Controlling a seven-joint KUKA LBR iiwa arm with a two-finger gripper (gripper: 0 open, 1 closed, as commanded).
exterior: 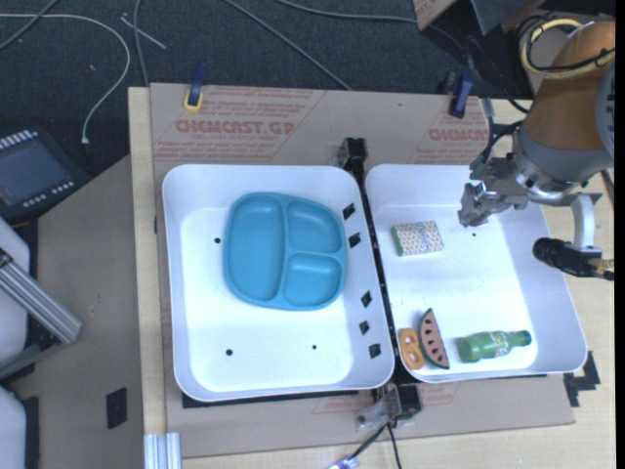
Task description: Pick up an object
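My gripper (475, 210) hangs over the back of the right bin (547, 291), just right of a speckled sponge-like block (417, 238). Nothing shows between its fingers. A watermelon slice toy (434, 338) lies at the bin's front left beside a small orange piece (409, 348). A green bottle (493, 344) lies on its side at the front, to the right of the slice.
The left bin (195, 291) holds a blue divided plate (285, 250). Black clips (353, 151) join the two bins along the middle. Blue clamps (196, 94) hold the cardboard at the back. The arm's orange band (576, 86) rises at the right.
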